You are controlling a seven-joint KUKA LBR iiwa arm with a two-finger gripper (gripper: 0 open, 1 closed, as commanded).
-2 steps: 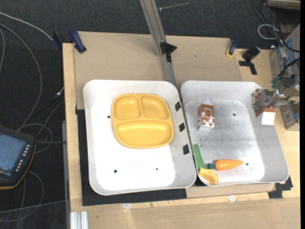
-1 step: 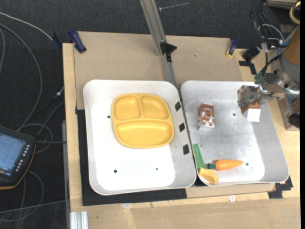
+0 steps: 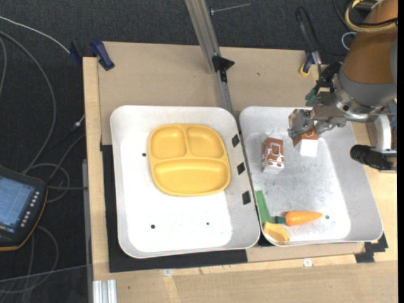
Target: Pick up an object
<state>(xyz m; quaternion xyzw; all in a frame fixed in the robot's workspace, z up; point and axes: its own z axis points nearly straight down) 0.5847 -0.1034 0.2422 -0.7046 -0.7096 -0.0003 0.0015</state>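
Observation:
My gripper (image 3: 305, 130) hangs over the upper middle of the right bin (image 3: 353, 188). Directly under its tip is a small white block with a red-orange top (image 3: 308, 146); the gripper body covers the block's upper part. A small brown and white carton (image 3: 273, 154) stands just left of it, apart from the gripper. An orange toy carrot (image 3: 303, 218) lies near the bin's front edge. A green stick (image 3: 261, 207) and a yellow piece (image 3: 276, 233) rest at the front left corner.
The left bin (image 3: 126, 219) holds a yellow divided plate (image 3: 188, 158). A metal pole (image 3: 205, 24) rises behind the seam between the bins. Blue clamps (image 3: 101, 54) sit on the bench's back edge. A black part (image 3: 372, 156) juts over the right bin's right rim.

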